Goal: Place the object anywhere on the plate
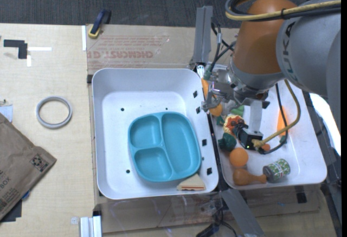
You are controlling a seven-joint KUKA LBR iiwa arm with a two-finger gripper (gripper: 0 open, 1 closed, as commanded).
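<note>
Grey KUKA arm (309,35) entering from the right edge of the frame, orange band (260,30) at upper right, wrist angled down toward right of centre, gripper (238,122) hanging low there, pointing downward

Blue three-compartment plate (164,146), flat in left bin (108,122)

I read upside-down red print "CHEMCAST GP" on the cardboard sheet (142,49) behind the left bin. "BOX" shows on the brown carton (19,168) at left edge. Part of "KUKA" on the arm (303,46). Can label (277,170) too small to read.
</note>
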